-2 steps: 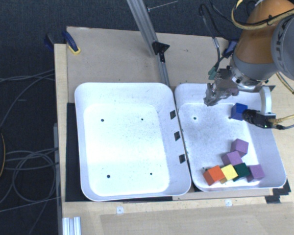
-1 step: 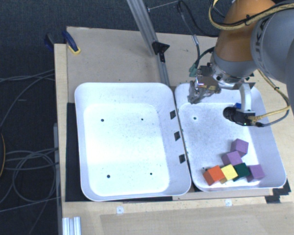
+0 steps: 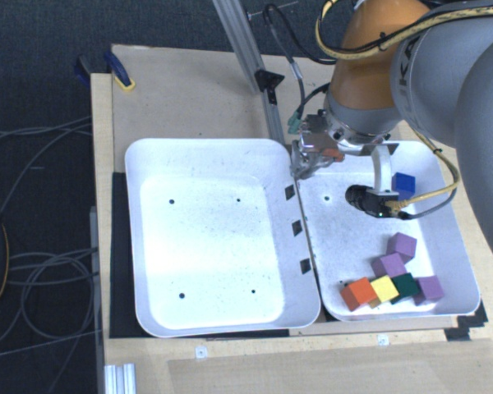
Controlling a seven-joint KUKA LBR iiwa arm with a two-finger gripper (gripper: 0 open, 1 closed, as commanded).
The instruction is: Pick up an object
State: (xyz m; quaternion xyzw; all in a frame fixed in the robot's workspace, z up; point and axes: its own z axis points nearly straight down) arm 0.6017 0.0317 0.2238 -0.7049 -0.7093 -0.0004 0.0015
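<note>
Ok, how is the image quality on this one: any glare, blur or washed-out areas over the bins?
Camera view: the left bin floor is washed out by bright, even light, with only faint speckles and small dark dots showing; the blocks in the right bin, such as the orange block, stay sharp and well coloured; the arm's orange band carries a soft highlight; the gripper area looks slightly soft and cluttered.

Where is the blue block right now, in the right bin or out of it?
In. The blue block sits on the floor of the right bin, near its far side, apart from the cluster of blocks at the near edge.
</note>
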